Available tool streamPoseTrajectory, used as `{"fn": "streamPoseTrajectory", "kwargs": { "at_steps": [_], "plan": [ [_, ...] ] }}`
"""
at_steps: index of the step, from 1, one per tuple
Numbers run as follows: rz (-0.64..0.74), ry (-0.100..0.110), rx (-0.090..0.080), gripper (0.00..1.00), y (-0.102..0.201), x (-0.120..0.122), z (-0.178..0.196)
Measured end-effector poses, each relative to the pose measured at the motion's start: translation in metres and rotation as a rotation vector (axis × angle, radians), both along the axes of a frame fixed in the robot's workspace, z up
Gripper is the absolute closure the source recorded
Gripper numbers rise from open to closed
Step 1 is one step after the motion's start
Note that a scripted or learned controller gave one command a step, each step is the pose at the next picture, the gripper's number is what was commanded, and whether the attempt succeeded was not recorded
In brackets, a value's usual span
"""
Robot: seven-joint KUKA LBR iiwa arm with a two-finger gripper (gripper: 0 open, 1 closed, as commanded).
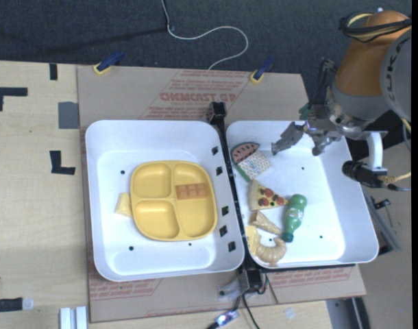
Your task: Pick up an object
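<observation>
Gripper [299, 140] hovers over right bin's [346, 218] far edge, jaws spread wide and holding nothing, toys — watermelon slice [246, 151], pizza slice [265, 197], green bottle [293, 216] — crowd its left side, right half open.

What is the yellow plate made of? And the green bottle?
The plate looks like smooth plastic: one even yellow with rounded moulded sections. The bottle seems glossy toy plastic too, bright green with a small shine, though it's too small to be sure.

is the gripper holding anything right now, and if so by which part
Nothing is held. The gripper hangs open over the right bin, beside the watermelon slice.
</observation>
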State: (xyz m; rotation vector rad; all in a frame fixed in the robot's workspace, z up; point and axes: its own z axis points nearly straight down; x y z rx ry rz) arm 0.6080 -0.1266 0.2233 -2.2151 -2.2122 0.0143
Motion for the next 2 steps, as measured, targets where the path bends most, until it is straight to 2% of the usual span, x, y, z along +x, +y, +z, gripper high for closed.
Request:
{"fn": "streamPoseTrajectory", "kwargs": {
  "at_steps": [1,2],
  "plan": [
    [0.003,-0.012,-0.002,0.00,0.000,0.003,0.007],
    [0.002,-0.008,-0.002,0.00,-0.004,-0.001,-0.038]
  ]
}}
